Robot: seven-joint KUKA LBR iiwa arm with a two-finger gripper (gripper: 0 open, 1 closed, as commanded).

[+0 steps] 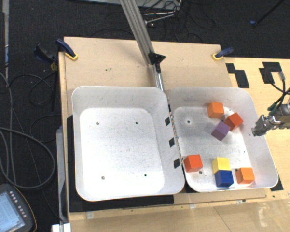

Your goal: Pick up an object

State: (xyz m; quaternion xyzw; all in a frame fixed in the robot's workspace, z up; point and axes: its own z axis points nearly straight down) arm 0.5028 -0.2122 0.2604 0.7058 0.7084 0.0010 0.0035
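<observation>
The gripper (260, 127) is seen at the right edge of the frame, over the right rim of the right bin (260, 153). Whether its jaws are open cannot be told; apparently nothing is held. Coloured blocks are scattered in that bin, the purple block (220, 130) nearest.

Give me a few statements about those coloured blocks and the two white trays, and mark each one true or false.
1. All the blocks lie in the right bin. True.
2. The yellow block touches the blue block. True.
3. The purple block sits in the left bin. False: it lies in the right bin, near the red block.
4. The gripper holds a block. False: it is at the right bin's right rim, with no block in it.
</observation>
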